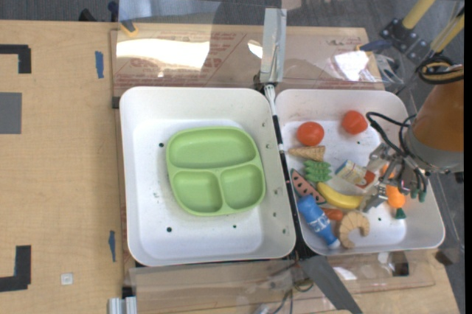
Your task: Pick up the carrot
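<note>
The carrot (pixel 396 197) is a small orange piece with a green top, lying near the right wall of the right bin (pixel 424 235). My gripper (pixel 389 182) is low in that bin, directly over and against the carrot, at the end of the grey arm with the orange band (pixel 442 121). Its metal parts and cables cover part of the carrot. I cannot make out whether the carrot is held.
In the right bin there are also two red tomatoes (pixel 310 133) (pixel 355 121), a cone (pixel 308 152), a green leafy piece (pixel 318 171), a banana (pixel 339 196), a blue bottle (pixel 316 218) and a croissant (pixel 354 225). A green divided plate (pixel 215 169) sits in the left bin (pixel 140 158).
</note>
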You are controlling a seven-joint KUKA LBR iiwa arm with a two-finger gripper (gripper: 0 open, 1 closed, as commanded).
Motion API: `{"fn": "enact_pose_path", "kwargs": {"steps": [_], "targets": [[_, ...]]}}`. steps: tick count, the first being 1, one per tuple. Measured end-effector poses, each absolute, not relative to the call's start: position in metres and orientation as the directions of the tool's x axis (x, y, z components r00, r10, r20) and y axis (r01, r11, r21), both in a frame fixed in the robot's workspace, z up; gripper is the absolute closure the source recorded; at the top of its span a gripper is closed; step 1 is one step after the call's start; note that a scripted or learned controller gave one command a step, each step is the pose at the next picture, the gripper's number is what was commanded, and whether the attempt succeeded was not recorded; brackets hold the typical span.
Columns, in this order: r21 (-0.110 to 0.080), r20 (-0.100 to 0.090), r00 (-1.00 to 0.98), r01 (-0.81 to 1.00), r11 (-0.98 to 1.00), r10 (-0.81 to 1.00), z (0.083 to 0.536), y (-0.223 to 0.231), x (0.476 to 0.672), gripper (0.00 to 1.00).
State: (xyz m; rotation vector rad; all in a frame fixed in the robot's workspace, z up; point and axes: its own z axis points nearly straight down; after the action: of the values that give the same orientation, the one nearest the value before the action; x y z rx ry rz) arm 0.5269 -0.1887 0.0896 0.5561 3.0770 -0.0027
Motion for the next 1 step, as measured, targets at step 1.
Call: {"fn": "enact_pose_path", "kwargs": {"steps": [1], "targets": [[0.001,-0.029,-0.937,0.348,0.937,0.348,0.1027,-0.1888,0.5305,1.0]]}}
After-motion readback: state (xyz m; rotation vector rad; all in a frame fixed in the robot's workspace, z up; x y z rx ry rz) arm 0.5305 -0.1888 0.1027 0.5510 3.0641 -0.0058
